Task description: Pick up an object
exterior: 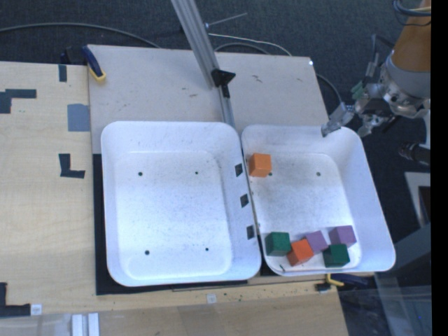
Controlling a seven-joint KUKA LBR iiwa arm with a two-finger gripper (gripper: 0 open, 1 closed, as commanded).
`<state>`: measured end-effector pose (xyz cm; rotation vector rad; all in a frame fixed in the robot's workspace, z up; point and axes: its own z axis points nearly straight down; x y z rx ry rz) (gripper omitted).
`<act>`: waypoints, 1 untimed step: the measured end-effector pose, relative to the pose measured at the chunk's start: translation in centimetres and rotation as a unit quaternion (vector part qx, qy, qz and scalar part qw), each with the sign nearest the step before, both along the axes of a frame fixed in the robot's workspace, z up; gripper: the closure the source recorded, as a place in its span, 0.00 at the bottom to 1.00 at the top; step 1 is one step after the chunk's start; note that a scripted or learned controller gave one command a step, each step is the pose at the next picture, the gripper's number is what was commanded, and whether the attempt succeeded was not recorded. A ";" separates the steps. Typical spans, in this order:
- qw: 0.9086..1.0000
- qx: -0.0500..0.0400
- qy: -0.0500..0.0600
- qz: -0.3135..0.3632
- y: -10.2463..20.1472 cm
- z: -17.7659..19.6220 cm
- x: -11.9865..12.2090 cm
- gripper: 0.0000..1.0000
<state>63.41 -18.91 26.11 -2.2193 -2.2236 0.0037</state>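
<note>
The fingers (334, 124) of the gripper (353, 117) hang at about two o'clock in the view, over the far right corner of the right bin (371, 187); nothing sits between them, and how far apart they stand is too small and dark to tell. Nearest the camera, at about five o'clock, a cluster of blocks lies along the right bin's near wall: a green block (278, 243), an orange block (301, 251) touching or just beside it, a purple block (316, 241), a second green block (337, 255) and a second purple block (342, 235), all packed close. Farther in, near the bin's left wall at roughly twelve o'clock from the cluster, a lone orange cube (260, 164) stands well apart from the rest. The left bin (115, 187) lies beside it at nine o'clock, its floor showing bare speckled white. Beyond both bins, on the bench (154, 75), a slanted metal rail (199, 37) runs down from twelve o'clock to the gap between the bins, and a blue-and-yellow clamp (93, 63) sits at eleven o'clock. As for the task, I judge it barely begun: no block is lifted, all rest on the bin floor, and the gripper is at the rim, apart from every candidate. What is left is the whole of it: choose a block, come down over it, close and lift. The lone cube looks the easier target, since the cluster's blocks crowd one another.
</note>
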 end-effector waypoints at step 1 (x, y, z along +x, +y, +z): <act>1.000 0.002 0.005 -0.001 -2.0 -15.9 -6.1 0.00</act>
